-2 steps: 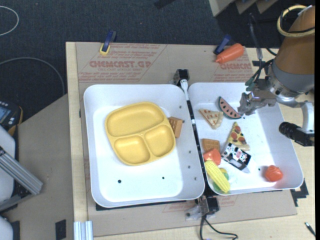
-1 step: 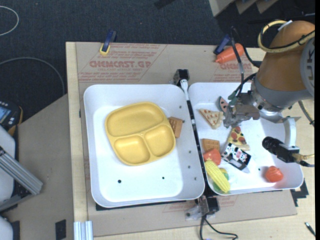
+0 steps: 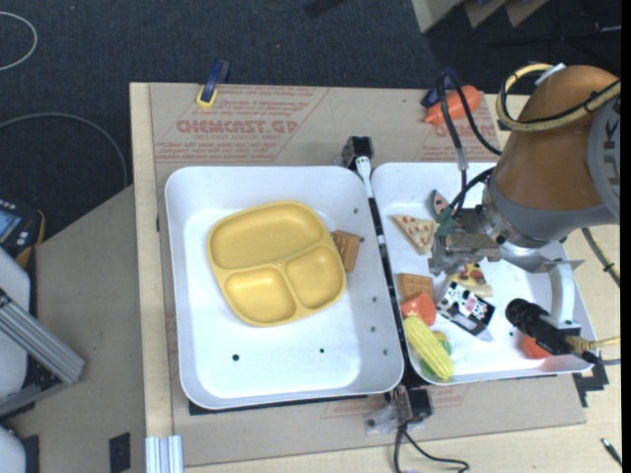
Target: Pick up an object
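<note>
Yellow divided plate [image 3: 276, 262] flat in left bin [image 3: 286, 363], corn cob [image 3: 429, 348], pizza slice [image 3: 416, 231] in right bin [image 3: 404, 180]

2 white bins [image 3: 197, 343], 1 yellow plate [image 3: 276, 264] (3 compts), 1 corn cob [image 3: 429, 348], 1 pizza slice [image 3: 416, 232]

- arm [image 3: 557, 156] covers the far right part of the right bin [image 3: 493, 358]; you can't see what lies under it. the arm itself runs off the picture's right edge.
- tool [image 3: 455, 252] reads as a grey tangle, detail too muddled to make out.
- dark wedge [image 3: 439, 203] near the pizza slice [image 3: 416, 231]: too small to name.
- brown piece [image 3: 347, 249] in the left bin [image 3: 197, 205] is partly tucked behind the yellow plate [image 3: 276, 264].
- black-and-white item [image 3: 465, 306] just beside the tool: print too small to read.
- orange thing [image 3: 533, 347] near the right bin's front corner: only a sliver shows.
</note>
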Robot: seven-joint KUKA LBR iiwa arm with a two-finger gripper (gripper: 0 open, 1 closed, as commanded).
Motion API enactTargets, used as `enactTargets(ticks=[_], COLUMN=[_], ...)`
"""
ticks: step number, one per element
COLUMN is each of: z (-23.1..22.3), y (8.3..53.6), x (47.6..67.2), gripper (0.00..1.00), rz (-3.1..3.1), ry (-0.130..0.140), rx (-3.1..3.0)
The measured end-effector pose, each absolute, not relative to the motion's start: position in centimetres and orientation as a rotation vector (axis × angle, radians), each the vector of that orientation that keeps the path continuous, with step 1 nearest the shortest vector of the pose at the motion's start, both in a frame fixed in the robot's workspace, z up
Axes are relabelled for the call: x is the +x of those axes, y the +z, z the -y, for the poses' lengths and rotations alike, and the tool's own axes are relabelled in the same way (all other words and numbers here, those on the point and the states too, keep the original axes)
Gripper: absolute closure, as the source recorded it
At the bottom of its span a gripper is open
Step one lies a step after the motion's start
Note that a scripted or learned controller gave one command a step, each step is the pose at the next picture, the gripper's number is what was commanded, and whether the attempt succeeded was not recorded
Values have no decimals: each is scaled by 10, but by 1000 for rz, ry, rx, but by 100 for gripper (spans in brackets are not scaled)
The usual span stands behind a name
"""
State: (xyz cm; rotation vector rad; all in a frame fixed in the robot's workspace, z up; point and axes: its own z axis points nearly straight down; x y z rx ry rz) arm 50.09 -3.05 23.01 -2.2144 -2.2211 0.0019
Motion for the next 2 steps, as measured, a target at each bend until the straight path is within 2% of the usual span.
enactTargets(ticks=[1,2], z=[25,24], y=[232,216], x=[498,506], gripper=[100,100], rz=[2221,2218], ry=[1,5], rx=[-2217,-2219])
